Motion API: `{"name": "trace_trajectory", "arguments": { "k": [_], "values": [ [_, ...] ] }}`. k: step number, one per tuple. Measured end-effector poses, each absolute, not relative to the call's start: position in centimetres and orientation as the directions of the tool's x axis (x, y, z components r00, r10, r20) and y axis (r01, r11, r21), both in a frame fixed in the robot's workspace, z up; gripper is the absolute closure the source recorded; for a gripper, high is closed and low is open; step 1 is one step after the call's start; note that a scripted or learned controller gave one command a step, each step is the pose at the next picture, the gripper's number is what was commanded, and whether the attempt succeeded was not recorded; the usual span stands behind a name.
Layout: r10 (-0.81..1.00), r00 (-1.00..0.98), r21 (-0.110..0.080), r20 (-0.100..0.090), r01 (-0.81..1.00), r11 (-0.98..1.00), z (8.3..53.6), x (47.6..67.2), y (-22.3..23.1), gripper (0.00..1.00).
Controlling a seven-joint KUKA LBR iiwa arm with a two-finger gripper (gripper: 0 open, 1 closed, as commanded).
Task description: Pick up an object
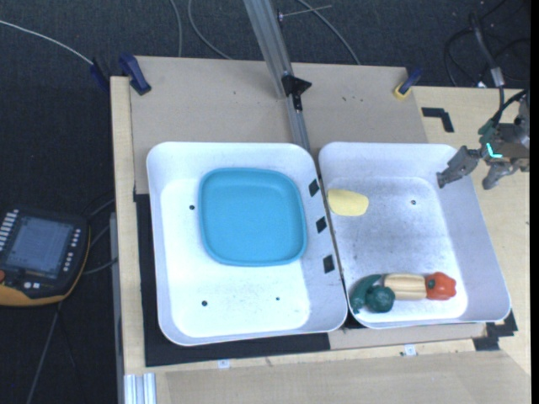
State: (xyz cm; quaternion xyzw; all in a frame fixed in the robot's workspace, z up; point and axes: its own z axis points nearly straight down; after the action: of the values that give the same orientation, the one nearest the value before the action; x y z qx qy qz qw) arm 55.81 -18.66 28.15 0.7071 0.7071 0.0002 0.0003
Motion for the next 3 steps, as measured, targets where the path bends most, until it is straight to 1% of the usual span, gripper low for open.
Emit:
{"name": "trace_trajectory", "arguments": {
  "k": [1,2,3],
  "values": [
    [1.000,0.000,0.001,0.000,1.000,0.000,28.1,55.8,-18.7,0.00],
    [1.000,-0.001,-0.004,0.001,1.000,0.001,22.2,55.9,-17.9,0.00],
    [1.000,-0.001,-0.004,0.001,1.000,0.001,16.3,55.6,-17.2,0.00]
  ]
}}
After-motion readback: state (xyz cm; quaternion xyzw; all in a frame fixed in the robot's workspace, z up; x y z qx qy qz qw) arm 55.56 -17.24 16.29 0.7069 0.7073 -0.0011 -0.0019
